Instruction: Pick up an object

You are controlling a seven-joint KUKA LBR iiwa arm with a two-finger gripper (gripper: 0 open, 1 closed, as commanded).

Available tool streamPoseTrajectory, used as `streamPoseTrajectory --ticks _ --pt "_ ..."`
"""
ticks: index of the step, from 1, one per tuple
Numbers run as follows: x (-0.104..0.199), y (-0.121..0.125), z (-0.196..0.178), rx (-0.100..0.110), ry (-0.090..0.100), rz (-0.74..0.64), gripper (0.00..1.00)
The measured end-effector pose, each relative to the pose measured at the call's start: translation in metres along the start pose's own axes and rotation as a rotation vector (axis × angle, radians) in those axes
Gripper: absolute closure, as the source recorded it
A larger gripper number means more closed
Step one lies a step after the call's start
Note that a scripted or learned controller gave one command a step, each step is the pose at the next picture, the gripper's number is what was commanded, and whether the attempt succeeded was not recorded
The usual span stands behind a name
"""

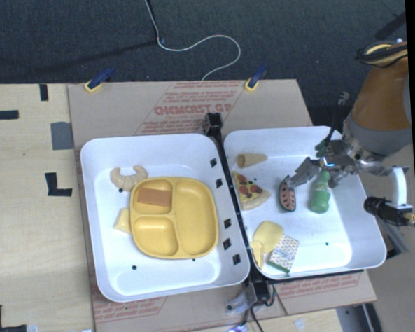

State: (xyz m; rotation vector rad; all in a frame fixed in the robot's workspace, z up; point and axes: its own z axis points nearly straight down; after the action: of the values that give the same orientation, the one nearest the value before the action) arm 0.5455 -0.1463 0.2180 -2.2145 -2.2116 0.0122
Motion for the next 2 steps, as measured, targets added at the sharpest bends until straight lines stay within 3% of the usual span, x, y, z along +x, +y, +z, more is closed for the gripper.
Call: streamPoseTrajectory --ticks 1,2 --pt "0.000 0.003 -0.006 -0.012 -0.002 -0.003 0.00" --pt "0.004 0.003 0.038 -0.008 -0.003 -0.003 0.00"
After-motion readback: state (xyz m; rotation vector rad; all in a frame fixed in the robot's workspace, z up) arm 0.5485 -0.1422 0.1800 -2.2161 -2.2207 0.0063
